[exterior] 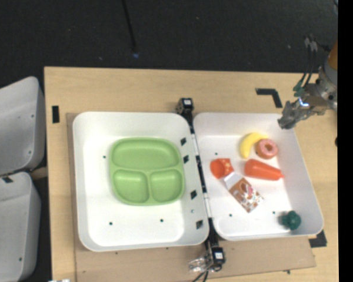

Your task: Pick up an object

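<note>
Right now I see the gripper (289, 117) at the far right corner of the right bin (220, 222), hanging over its rim with nothing between its fingers; from this angle I cannot tell whether they are apart or together. The arm (323, 90) comes in from the right edge of the bench (135, 90).

All the loose things lie in the right bin. A yellow banana (250, 143) sits nearest the gripper, touching a pink doughnut (266, 149) on its right. Just below them lies an orange carrot (262, 170), and to its left a small red piece (221, 167). A printed packet (244, 193) lies slantwise below those two. A dark green ball (292, 220) rests alone in the near right corner, well apart from the rest.

The left bin (88, 216) holds a green divided plate (146, 170), lying flat near its middle.
</note>
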Tool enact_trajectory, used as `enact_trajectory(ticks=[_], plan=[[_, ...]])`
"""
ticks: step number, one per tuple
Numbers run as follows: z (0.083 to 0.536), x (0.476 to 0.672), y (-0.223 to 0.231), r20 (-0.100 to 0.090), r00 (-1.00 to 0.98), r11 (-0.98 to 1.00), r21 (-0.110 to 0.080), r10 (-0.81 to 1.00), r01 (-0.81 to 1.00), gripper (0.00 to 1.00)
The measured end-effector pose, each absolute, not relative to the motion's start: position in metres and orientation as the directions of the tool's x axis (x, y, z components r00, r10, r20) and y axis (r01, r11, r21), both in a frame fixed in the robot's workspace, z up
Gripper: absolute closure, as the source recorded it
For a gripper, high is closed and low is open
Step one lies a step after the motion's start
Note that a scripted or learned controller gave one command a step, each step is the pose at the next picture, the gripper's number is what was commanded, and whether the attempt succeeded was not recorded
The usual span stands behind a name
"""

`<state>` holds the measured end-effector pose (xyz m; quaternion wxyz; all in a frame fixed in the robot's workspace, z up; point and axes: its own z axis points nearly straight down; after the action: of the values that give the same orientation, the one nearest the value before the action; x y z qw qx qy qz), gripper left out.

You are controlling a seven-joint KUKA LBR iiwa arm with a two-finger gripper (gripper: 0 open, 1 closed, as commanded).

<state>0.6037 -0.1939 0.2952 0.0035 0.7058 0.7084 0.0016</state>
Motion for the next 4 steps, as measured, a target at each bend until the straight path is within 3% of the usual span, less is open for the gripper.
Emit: enact_trajectory(ticks=[3, 4], plan=[[0.275, 0.583, -0.031, 0.000, -0.007, 0.007, -0.001, 1.000, 1.000, 1.00], [0.271, 0.566, 0.018, 0.001, -0.006, 0.006, -0.001, 1.000, 1.000, 1.00]])
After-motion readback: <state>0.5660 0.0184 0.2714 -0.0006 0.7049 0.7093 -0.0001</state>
